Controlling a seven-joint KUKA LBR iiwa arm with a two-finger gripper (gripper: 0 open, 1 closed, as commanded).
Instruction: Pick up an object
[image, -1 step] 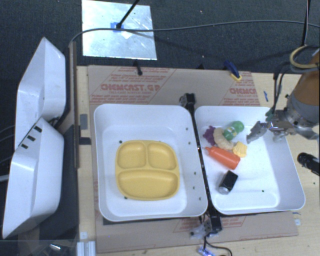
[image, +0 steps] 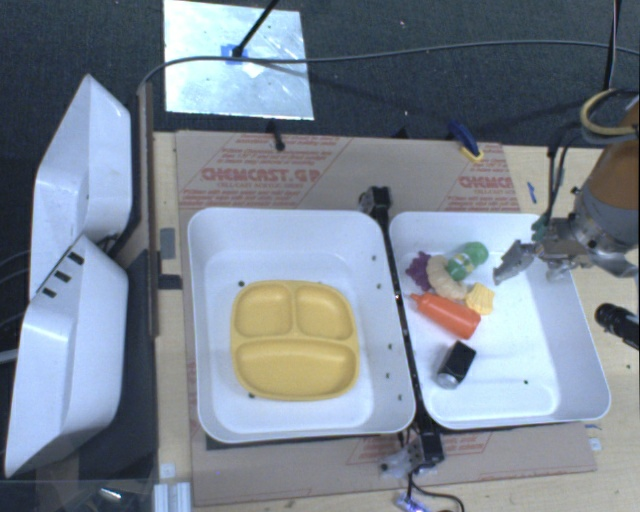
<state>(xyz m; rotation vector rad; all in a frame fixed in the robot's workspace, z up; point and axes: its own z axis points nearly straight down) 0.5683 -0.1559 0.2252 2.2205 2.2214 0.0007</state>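
Bench (image: 330, 160) w/ two white bins (image: 290, 235) side by side.

Counter (image: 330, 160) carries 2 bins side by side. Left bin (image: 215, 300) holds a divided tray (image: 295, 338), approx. centre. Right bin (image: 570, 350) holds a cluster in its left half: toy grapes (image: 420, 268) at far left; bottle (image: 462, 260) just right of grapes; corn piece (image: 481, 298) in front of bottle; carrot (image: 447, 314) left of corn, touching it; small box (image: 457, 362) in front of carrot, apart. Tool (image: 512, 262) sits over right bin, right of the cluster.
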